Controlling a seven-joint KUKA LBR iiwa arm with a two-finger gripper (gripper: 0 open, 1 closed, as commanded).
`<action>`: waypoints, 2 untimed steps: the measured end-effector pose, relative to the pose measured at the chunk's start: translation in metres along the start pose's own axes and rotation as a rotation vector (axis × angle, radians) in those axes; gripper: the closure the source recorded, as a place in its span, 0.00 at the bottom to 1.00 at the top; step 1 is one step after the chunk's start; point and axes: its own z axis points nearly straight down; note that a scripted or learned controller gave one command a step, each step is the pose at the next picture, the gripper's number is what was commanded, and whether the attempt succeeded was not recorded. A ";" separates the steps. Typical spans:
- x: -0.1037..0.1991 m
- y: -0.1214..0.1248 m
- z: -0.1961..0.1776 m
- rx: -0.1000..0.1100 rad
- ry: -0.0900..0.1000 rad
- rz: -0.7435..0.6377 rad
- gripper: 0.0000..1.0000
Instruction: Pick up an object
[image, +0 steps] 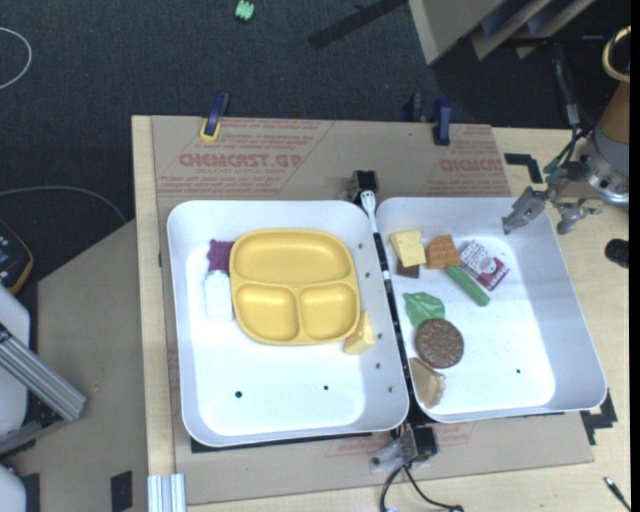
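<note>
The right bin (560, 330) holds several small toy foods: a pale yellow block (407, 245), an orange-brown piece (441, 251), a red and white packet (483, 262), a green stick (467, 284), a green leaf (423, 305), a round brown cookie (439, 342) and a beige piece (428, 382). My gripper (540, 221) hovers over the bin's far right corner, to the right of the packet and apart from it. It is open, with nothing between its fingers.
In the left bin (200, 390) lies a yellow divided plate (295, 285), with a purple item (219, 254) and a white bottle (217, 296) on its left and a yellow wedge (358, 338) at its right. Clamps hold the bench's far edge.
</note>
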 end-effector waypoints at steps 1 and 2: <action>0.001 0.003 -0.010 -0.016 -0.004 -0.003 0.00; 0.005 0.001 0.033 -0.011 -0.003 -0.005 0.00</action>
